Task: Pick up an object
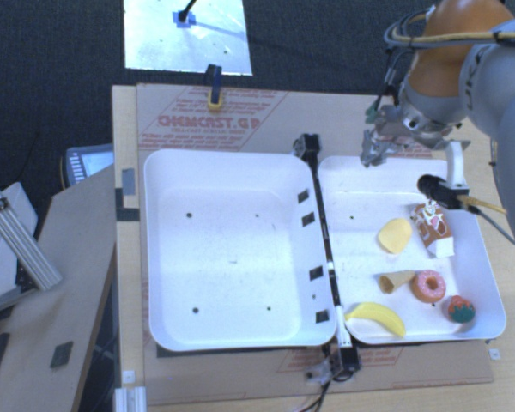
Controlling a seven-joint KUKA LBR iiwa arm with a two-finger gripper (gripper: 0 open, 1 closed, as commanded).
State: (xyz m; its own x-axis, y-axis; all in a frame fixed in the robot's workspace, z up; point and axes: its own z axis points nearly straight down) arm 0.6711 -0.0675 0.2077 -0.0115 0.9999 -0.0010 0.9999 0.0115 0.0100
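The right bin (pixel 360 197) holds several toy foods: a yellow chip-like piece (pixel 395 235), a brown and white gingerbread-house piece (pixel 433 227), a tan cone (pixel 396 280), a pink donut (pixel 428 286), a yellow banana (pixel 378 319) and a red and green strawberry (pixel 460 310). My gripper (pixel 375 154) hangs above the far left corner of that bin, well away from the foods, with nothing visible between its fingers.
The left bin (pixel 172 178) lies beside the right one, with a black clipped divider (pixel 318 230) between them. A yellow clamp (pixel 215 99) stands on the cardboard behind the bins. A black fitting with a cable (pixel 442 191) overhangs the right bin's far right side.
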